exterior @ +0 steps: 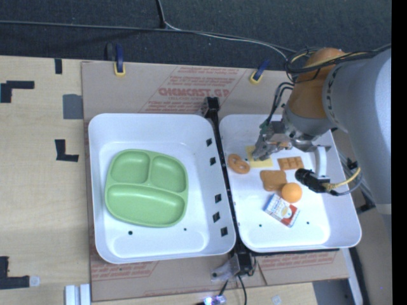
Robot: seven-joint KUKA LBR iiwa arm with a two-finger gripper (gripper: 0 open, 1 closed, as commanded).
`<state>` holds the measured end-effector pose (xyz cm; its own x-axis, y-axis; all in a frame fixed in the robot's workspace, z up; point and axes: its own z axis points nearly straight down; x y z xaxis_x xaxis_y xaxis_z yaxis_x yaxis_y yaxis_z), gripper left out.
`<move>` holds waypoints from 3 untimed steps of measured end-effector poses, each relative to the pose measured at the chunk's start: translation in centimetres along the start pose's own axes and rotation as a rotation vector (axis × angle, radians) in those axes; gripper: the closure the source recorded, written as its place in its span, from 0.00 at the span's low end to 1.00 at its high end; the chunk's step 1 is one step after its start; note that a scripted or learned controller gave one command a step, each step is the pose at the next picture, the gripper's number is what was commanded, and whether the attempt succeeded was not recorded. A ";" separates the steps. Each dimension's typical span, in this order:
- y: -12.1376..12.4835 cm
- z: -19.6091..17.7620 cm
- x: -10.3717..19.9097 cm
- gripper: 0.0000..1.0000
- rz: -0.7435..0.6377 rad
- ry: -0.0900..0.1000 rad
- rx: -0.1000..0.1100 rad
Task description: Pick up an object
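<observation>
The right bin [337, 230] holds several small objects: a brown round pretzel-like piece [239, 164], a pale yellow flat piece [259, 162], an orange cracker [290, 163], a tan lump [273, 180], an orange ball [292, 192] and a small red, white and blue box [281, 210]. My gripper [264, 149] reaches down from the right into the bin's upper left part, its tips just above the yellow piece and next to the pretzel-like piece. Nothing shows between its fingers.
The left bin [102, 132] holds a green divided plate [147, 188]. A black divider with clips [219, 170] runs between the bins. The grey arm with its orange band [318, 81] looms over the right bin's upper right. Cables cross the back.
</observation>
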<state>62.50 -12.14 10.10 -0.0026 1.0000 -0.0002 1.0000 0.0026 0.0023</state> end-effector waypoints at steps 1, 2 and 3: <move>0.4 -4.4 0.6 1.00 0.000 0.001 -0.001; 0.5 -8.6 0.0 1.00 0.002 0.000 0.003; 1.5 -14.2 0.6 1.00 0.000 0.000 -0.003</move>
<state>63.94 -11.52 24.29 -0.0028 1.0000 -0.0003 1.0000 0.0028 0.0052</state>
